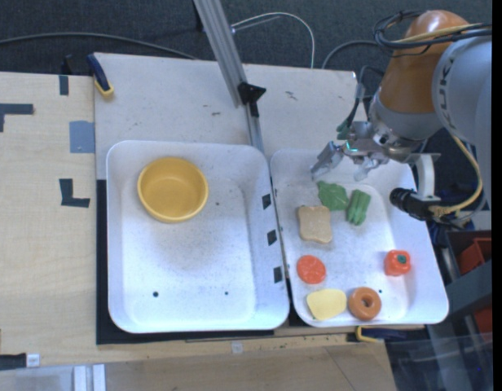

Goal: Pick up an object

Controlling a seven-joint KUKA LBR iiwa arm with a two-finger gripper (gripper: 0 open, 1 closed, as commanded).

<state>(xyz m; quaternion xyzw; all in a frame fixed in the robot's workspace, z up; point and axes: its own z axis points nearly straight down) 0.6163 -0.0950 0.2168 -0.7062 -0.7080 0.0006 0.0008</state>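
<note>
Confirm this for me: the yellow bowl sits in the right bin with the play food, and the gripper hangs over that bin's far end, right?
Not quite. The camera view shows the yellow bowl alone in the left bin. The play food, such as the bread slice, lies in the right bin, and the gripper does hang over that bin's far end.

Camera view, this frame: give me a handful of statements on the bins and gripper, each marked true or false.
1. The yellow bowl sits in the left bin. True.
2. The gripper holds the green pepper. False: its fingers are spread open above the right bin's far end, with nothing between them.
3. The bread slice lies in the right bin, near the leafy green piece. True.
4. The doughnut lies in the bowl. False: it lies at the right bin's near edge, beside the yellow piece.
5. The small orange-red piece with a green top is in the left bin. False: it is in the right bin.
</note>
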